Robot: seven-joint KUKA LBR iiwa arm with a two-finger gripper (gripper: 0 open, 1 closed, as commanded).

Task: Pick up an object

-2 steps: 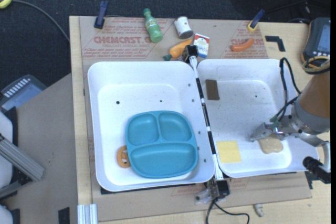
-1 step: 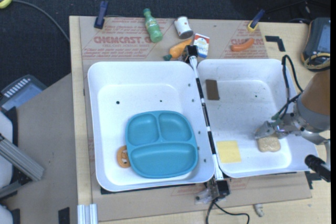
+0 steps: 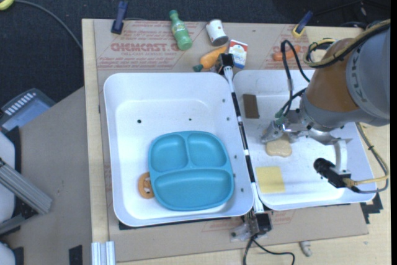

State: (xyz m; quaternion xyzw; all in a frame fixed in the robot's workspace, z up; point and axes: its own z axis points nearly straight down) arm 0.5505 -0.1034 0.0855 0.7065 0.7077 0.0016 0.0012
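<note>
The tool [image 3: 277, 131] hangs low in the right bin [image 3: 347, 195] — its grip state I cannot tell. The cookie [image 3: 278, 148] lies just below it, yellow sponge [image 3: 270, 179] further below.

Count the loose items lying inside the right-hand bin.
3: a brown block near the left wall, a tan cookie-like piece just below the gripper, a yellow square nearer the front. The arm may hide others.

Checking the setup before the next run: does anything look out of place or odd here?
Yes. A green bottle, a small can, a carton and an orange piece lie on the board behind the bins, not in them. A pretzel-like item is partly tucked under the blue tray.
</note>
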